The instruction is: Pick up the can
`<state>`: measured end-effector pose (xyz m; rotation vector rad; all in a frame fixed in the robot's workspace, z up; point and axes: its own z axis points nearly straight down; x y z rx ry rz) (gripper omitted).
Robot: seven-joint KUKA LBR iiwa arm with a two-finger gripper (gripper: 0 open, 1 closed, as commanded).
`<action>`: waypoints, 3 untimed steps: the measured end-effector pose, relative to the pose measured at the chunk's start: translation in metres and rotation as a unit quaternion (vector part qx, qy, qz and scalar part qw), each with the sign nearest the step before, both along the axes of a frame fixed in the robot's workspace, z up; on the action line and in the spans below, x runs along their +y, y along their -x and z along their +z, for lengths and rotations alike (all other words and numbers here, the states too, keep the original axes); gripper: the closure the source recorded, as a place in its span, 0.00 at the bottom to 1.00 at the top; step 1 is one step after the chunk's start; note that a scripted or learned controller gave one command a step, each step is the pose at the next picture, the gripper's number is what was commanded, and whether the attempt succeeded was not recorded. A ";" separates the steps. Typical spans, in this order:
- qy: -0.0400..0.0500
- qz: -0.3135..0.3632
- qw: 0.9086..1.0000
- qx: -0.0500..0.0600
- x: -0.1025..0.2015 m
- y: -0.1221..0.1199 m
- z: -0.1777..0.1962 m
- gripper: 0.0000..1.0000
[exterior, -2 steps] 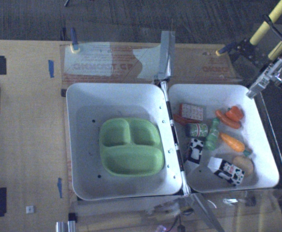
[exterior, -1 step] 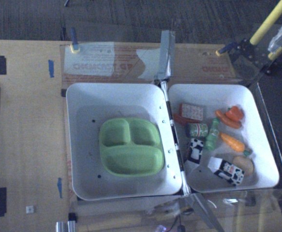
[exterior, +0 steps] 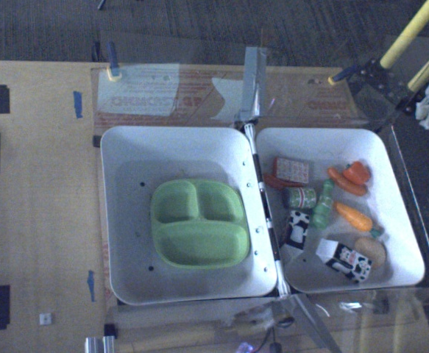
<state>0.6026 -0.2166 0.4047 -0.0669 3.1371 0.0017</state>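
- The can (exterior: pixel 301 196) lies on its side in the right bin (exterior: pixel 399 197), in its left half, not far from the wall between the 2 bins.
- How far the gripper is open, and whether it has hold of anything, I cannot tell.
- The can is crowded: a green bottle (exterior: pixel 323 206) is just beside it on the right, a red and white box (exterior: pixel 293 170) just beyond it, and a black and white carton (exterior: pixel 296 229) just on the near side. A descent that is a little off can probably catch 1 of these instead.
- Because the can lies on its round side, it may roll away when touched, or slip out of a closing grip.
- The carrot (exterior: pixel 354 215) is farther right and seems a smaller risk.
- The green plate (exterior: pixel 198 223) in the left bin (exterior: pixel 118 219) is well apart and should not interfere.
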 end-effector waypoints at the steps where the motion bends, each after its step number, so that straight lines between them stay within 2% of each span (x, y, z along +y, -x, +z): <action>1: 0.000 -0.026 1.000 0.000 -0.007 0.028 -0.049 1.00; 2: 0.000 -0.095 0.995 0.001 -0.007 0.077 -0.129 1.00; 3: 0.000 -0.095 0.995 0.001 -0.007 0.077 -0.129 0.00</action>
